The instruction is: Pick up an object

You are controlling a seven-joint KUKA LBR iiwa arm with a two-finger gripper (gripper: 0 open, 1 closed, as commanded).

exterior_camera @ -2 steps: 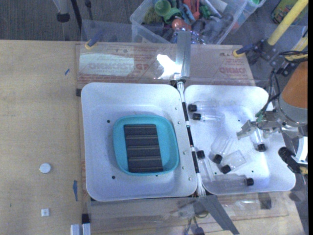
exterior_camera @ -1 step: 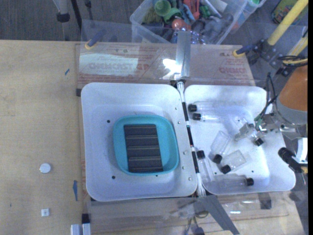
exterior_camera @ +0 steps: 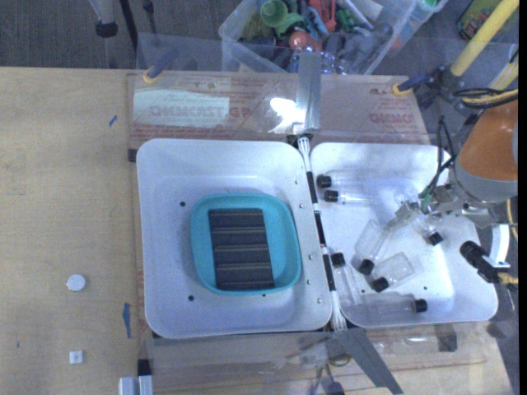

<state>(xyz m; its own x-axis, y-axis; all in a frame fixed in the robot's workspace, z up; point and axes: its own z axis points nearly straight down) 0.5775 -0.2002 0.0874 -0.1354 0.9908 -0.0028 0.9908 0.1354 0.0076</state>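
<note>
Several clear plastic vials with black caps lie scattered in the right bin. One vial lies tilted near the middle, another vial rests along the front wall, and a third vial lies near the back left. My gripper hangs low over the right part of this bin, just above a clear vial and beside a small black cap. Glare and the clear plastic blur what sits under the gripper. The orange band of the arm is above it at the right edge.
The left bin holds a teal tray with a dark ridged block in it. A clear tub of colourful toys stands behind the bins. A metal divider rises at the back between them. A small white disc lies on the bench.
</note>
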